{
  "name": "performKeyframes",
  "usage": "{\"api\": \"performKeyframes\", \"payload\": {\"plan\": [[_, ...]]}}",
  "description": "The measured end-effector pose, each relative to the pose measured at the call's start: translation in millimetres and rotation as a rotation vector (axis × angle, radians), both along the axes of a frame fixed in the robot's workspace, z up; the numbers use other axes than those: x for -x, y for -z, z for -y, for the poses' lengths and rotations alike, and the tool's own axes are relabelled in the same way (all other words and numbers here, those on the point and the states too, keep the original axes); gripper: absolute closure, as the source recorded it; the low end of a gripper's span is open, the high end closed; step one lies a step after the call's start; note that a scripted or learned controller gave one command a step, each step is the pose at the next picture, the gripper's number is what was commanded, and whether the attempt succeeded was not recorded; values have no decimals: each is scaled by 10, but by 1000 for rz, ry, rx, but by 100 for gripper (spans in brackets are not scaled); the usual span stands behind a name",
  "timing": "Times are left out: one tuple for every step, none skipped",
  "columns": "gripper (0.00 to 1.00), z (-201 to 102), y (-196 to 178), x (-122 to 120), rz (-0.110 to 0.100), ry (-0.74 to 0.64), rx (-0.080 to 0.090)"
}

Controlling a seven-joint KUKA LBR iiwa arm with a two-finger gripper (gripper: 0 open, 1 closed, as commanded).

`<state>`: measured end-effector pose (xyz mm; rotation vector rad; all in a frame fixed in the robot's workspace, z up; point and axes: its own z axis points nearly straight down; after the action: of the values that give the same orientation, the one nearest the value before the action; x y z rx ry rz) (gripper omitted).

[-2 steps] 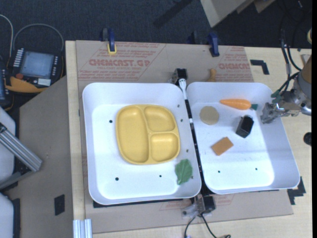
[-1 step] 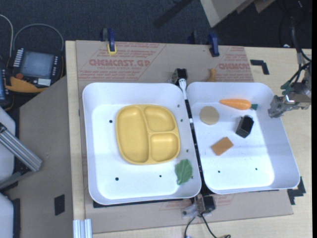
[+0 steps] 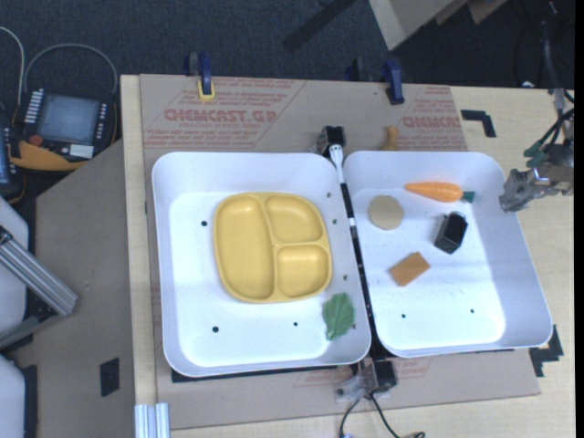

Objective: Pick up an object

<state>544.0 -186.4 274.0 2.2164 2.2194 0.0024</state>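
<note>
the pincer (image 3: 522,188) hovers at the right rim of the right white plastic bin (image 3: 511,281), just beside the orange toy carrot (image 3: 434,191), probably its target; too blurred to tell how it is set, and nothing shows in it.

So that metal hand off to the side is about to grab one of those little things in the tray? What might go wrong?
Probably a miss or a slip. The hand sits at the right bin's edge, so it could clip the rim going in. The carrot and black block lie close together, so reaching for one may knock the other. The round tan disc and orange piece look flat and may be hard to pinch.
</note>
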Motion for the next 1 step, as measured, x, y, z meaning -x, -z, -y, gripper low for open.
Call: {"api": "performKeyframes", "payload": {"plan": [[100, -571, 81, -124, -6, -5, -4]]}}
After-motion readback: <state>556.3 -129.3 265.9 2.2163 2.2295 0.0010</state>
